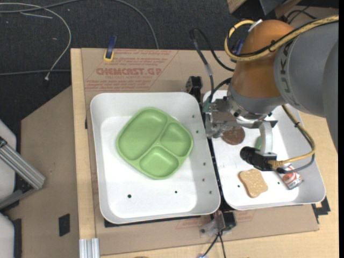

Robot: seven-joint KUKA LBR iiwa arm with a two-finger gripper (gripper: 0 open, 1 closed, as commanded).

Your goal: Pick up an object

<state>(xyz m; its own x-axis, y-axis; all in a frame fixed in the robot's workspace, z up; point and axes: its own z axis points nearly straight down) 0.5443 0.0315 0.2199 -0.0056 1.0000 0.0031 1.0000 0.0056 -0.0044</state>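
Observation:
The arm reaches over the right bin (309, 193), and my gripper (217, 126) hangs low at that bin's left wall. A brown round disc (235, 137) lies just to the right of the gripper, partly hidden under the wrist. A tan slice of toast (253, 182) lies near the bin's front. At the front right rests a small red and silver can (292, 179). A pale green and white item (265, 140) stands beside the disc. I see nothing held by the gripper.
The left bin (107, 192) holds a green divided plate (155, 142) at its middle. The arm's large orange and grey body covers the back of the right bin. Cardboard lies under both bins, and cables run across the dark floor behind.

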